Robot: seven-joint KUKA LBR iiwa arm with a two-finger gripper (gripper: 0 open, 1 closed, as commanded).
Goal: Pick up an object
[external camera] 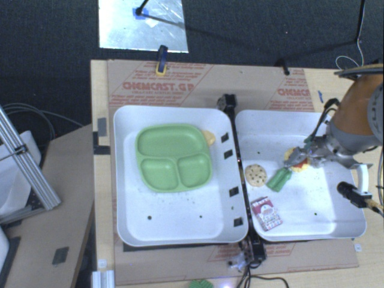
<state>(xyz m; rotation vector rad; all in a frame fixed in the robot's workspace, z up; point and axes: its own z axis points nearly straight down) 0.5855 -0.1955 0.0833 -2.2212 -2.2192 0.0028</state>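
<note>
In the right bin (336, 221) lie a round speckled cookie (256, 174), a green bottle-shaped object (278, 179) tilted beside it, and a red and white packet (266, 213) near the front edge. A small yellow and red object (294, 156) lies in the middle of this bin. My gripper (305, 158) is low over the bin, right at that yellow and red object and just above the green one's upper end. The arm's grey wrist (351, 143) and orange band (360, 104) reach in from the right.
The left bin (129, 221) holds a green divided plate (174, 158), with a small yellow piece (209, 138) showing at its right rim. A black divider with clips (235, 161) separates the bins. A black cable fitting (351, 194) hangs over the right bin's right side.
</note>
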